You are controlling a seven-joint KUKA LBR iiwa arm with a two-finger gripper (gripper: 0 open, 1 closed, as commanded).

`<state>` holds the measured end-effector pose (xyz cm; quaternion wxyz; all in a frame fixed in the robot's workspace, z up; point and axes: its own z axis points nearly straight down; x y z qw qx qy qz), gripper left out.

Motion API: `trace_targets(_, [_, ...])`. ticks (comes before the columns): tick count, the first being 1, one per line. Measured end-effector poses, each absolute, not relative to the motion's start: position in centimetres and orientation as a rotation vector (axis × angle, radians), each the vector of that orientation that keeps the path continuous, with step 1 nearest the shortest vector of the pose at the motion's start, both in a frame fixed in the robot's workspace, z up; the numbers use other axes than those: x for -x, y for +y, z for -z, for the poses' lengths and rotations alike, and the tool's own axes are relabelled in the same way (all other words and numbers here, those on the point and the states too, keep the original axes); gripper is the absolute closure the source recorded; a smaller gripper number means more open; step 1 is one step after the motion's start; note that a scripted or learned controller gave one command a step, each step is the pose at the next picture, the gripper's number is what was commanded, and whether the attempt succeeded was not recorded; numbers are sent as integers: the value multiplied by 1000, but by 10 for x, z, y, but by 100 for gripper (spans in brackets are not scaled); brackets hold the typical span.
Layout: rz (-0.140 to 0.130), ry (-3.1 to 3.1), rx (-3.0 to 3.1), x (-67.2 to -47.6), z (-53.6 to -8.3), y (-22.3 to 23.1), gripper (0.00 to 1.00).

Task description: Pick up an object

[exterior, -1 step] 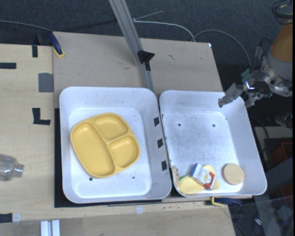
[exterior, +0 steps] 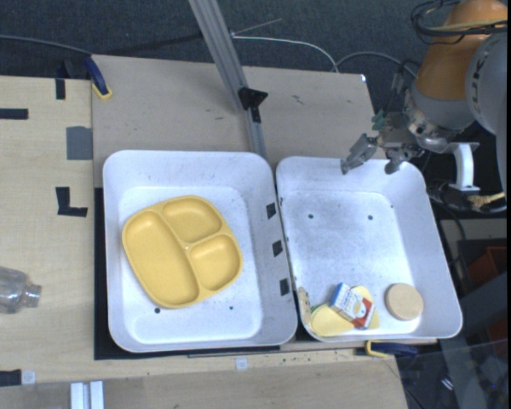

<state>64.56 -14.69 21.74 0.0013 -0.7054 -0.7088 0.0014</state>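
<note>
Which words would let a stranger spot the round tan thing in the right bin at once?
Start at the right bin and follow its near edge to the corner away from the yellow tray. There lies a tan disc, flat and plain, unlike the small printed packet and the pale yellow piece beside it.

Yellow divided plate (exterior: 181, 250), white bins (exterior: 358, 177), tan disc (exterior: 404, 302), orange-banded grey arm (exterior: 460, 49)

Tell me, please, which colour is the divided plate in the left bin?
The divided plate is yellow, seen clearly in the camera view.
</note>
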Motion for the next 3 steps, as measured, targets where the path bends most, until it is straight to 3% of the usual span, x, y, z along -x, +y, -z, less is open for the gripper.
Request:
trace_targets(1, [-8, -2222, 2210, -680, -132, -91, 0])
trace_targets(2, [-10, -2196, 2201, -677, -85, -163, 0])
trace_targets(3, [-3, -2189, 2183, -677, -83, -199, 0])
